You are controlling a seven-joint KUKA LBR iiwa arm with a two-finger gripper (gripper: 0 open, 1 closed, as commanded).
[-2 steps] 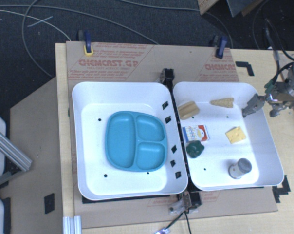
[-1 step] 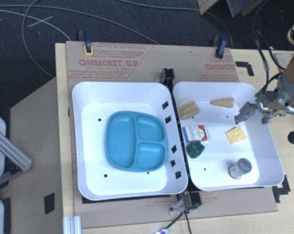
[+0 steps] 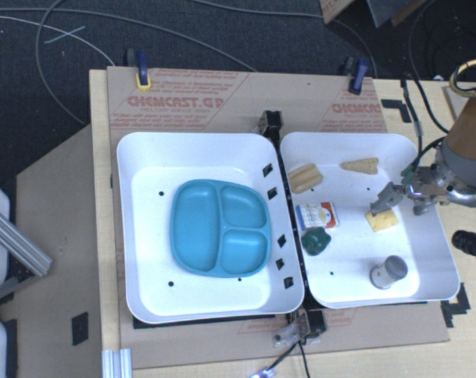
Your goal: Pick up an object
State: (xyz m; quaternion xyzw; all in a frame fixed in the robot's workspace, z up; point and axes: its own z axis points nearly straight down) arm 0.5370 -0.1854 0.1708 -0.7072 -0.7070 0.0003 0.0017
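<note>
The right bin [image 3: 427, 286] holds several small items. A tan bread-like piece [image 3: 305, 177] and a tan wedge [image 3: 360, 165] lie toward the back. A red, white and blue packet [image 3: 317, 214] and a dark green object [image 3: 316, 241] sit near the bin's left wall. A grey cylinder [image 3: 389, 272] stands at the front. My gripper [image 3: 394, 198] reaches in over the right side of this bin, just above and touching or nearly touching a yellow block [image 3: 382, 220]. The block rests on the bin floor.
The left bin [image 3: 135, 211] carries a blue divided plate [image 3: 221, 227] in its middle. A black divider [image 3: 279, 203] runs between the bins. Cables [image 3: 419, 101] trail over the bench at the back right, near the arm [image 3: 466, 152].
</note>
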